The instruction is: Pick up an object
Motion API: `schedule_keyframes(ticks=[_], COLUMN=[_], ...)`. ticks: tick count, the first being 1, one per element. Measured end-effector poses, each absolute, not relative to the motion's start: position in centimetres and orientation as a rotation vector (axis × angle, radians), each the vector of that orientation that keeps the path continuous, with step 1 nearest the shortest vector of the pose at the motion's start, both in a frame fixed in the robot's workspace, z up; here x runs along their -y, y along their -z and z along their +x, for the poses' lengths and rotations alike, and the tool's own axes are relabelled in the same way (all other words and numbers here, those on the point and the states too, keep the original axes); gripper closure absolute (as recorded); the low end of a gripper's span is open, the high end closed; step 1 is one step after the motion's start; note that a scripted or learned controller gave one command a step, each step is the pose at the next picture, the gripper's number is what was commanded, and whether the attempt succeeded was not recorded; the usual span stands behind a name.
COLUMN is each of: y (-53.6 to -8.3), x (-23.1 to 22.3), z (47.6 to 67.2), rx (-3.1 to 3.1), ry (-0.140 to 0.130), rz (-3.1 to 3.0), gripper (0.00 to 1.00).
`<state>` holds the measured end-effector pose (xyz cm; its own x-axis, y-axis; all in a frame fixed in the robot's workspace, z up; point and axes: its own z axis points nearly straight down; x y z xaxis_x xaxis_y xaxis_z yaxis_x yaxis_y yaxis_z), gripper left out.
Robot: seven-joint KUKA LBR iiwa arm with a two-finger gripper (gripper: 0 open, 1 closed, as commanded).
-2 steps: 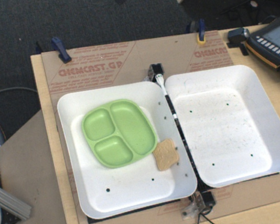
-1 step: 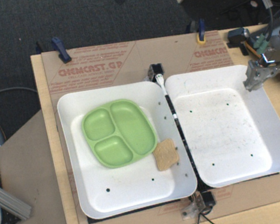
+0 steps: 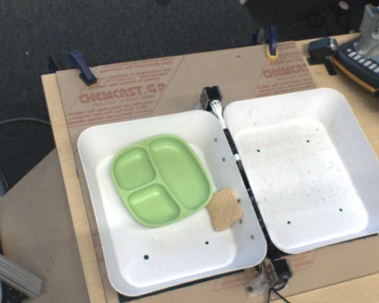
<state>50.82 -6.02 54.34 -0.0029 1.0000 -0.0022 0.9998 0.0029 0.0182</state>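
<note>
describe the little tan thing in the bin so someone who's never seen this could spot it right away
Of the two white bins side by side, look in the left bin, which holds a green divided plate. Just off the plate's lower right edge lies a small tan sponge. It is flat, roughly square and speckled, far smaller than the plate.

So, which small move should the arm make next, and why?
Probably reach over the left bin toward the tan sponge. Both objects lie there: the sponge beside the green divided plate, touching its lower right edge. The sponge looks smaller and likely easier to grip than the wide plate.
</note>
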Motion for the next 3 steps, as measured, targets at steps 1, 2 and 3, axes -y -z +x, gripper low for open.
schedule_keyframes(ticks=[1,2,3], y=[-42.8,-54.2,-47.4], x=[6.2,7.4,5.1], z=[47.7,52.5,47.7], rx=[-2.226,-2.213,-2.229], ry=[0.012,-0.014,0.008], rz=[2.231,2.21,2.224], gripper=[1.0,1.0,1.0])
